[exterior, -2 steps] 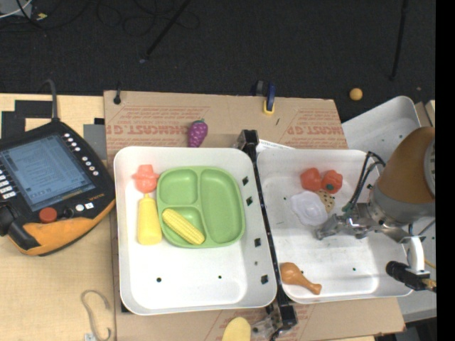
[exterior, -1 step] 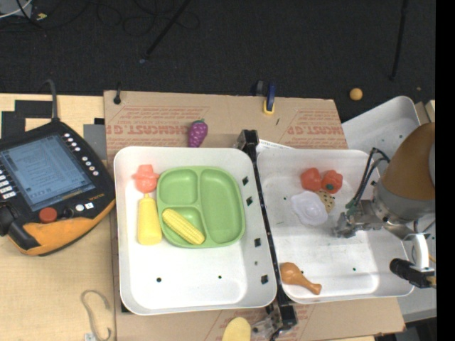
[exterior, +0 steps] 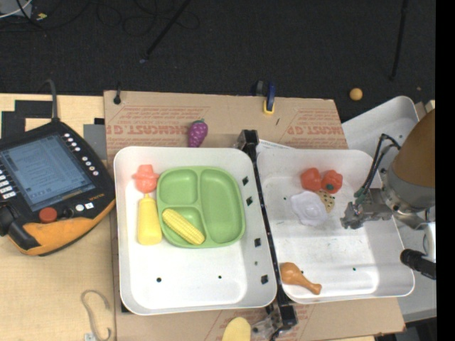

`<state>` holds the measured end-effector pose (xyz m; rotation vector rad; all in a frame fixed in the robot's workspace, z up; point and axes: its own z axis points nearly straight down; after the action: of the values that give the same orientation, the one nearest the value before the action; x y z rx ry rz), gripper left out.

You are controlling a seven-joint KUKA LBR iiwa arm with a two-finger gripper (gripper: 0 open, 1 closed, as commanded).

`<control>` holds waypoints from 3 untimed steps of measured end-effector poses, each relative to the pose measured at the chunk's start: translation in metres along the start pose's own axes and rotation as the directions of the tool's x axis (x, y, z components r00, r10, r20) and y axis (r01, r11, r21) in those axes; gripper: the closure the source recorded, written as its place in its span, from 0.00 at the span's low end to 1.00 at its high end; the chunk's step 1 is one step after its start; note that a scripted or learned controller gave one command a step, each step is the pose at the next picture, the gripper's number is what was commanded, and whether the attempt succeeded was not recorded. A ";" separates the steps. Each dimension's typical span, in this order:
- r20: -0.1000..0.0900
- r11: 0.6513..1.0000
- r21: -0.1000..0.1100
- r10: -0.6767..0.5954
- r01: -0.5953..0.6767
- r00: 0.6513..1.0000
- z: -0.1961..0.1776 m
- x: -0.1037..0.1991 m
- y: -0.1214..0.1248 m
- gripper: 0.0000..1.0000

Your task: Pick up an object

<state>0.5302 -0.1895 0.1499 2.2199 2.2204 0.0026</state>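
**Closing in on the right bin's cluster**

We judge the step in hand to be the approach: our jaws (exterior: 353,217) sit low over the right bin (exterior: 387,286), at its far right side, and nothing shows between them. How far they stand open we cannot tell; they are small and dark against the wrist.

The nearest candidates lie just to the left of the jaws: a clear crumpled plastic piece (exterior: 308,208), and beyond it, slightly further back, a red toy (exterior: 320,180) with a small speckled item (exterior: 328,201) beside it. A tan drumstick-shaped toy (exterior: 299,277) lies well forward and left, near the bin's front rim.

To do this well, we should pick one target, centre over it, and descend straight. The red toy looks firmer than the plastic, which may slip or flatten.
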 end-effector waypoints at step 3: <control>-0.003 1.000 0.007 -0.003 0.003 1.000 -0.067 0.046 0.000 1.00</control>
<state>0.5303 -0.1437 0.2167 2.2218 2.2282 -0.0010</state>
